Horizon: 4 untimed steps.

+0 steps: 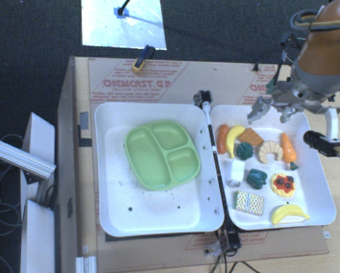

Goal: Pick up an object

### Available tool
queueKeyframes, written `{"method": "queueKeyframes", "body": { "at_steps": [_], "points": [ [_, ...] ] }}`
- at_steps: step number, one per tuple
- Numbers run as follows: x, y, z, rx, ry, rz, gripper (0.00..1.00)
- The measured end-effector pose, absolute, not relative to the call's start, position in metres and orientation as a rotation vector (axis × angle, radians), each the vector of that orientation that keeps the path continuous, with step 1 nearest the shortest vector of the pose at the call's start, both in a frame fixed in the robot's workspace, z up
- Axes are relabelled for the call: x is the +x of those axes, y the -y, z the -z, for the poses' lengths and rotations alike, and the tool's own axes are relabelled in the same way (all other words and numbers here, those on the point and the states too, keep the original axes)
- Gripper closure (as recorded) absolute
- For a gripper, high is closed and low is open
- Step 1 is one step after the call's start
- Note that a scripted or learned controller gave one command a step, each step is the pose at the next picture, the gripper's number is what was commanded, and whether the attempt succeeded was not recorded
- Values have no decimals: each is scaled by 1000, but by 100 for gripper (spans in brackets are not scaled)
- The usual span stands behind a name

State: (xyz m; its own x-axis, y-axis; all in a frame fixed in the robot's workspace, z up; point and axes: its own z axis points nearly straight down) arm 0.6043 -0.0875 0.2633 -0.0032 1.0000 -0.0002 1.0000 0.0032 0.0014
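My gripper hangs open over the far edge of the right bin, its two fingers spread with nothing between them. Below it lie toy foods: a hot dog, a yellow banana, a cracker, a croissant, a carrot, two green peppers, a white cup, a pizza slice, a patterned packet and a second banana.
The left bin holds a green divided plate. A black clamp bar runs between the bins. A black-tipped part of the arm reaches over the right bin's right side. A yellow-ended tool lies on the board behind.
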Motion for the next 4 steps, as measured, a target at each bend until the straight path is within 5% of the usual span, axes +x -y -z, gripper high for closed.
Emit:
{"method": "queueKeyframes", "body": {
  "at_steps": [1,2,3,4],
  "points": [
    [580,116,-115,2223,-2224,3,0],
    [583,116,-128,2218,-2222,-4,100],
    [583,116,-128,2217,-2222,-4,0],
    [649,118,-84,2217,-2224,3,0]
  ]
}}
